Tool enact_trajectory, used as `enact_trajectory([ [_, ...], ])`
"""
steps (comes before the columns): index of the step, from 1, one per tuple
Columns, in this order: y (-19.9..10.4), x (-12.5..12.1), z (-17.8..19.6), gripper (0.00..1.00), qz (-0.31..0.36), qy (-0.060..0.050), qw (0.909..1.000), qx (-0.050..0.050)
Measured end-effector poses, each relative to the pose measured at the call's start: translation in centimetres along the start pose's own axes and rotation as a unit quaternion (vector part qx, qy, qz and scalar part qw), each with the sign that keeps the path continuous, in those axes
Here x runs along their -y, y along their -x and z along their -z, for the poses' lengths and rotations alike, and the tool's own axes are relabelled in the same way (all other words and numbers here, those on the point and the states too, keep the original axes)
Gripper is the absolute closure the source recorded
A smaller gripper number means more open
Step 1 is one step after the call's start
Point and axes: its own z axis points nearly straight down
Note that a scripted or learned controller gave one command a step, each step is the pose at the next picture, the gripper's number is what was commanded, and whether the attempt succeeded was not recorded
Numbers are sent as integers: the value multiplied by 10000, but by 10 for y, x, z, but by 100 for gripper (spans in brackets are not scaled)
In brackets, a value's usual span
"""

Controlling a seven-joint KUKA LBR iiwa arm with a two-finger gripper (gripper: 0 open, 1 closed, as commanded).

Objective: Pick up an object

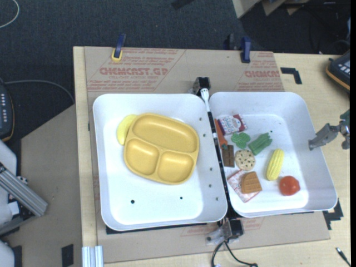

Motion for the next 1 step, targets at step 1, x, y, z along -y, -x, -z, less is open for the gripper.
enact_trajectory([
  [1, -1, -2, 6, 0, 22, 61, 10000, 18],
])
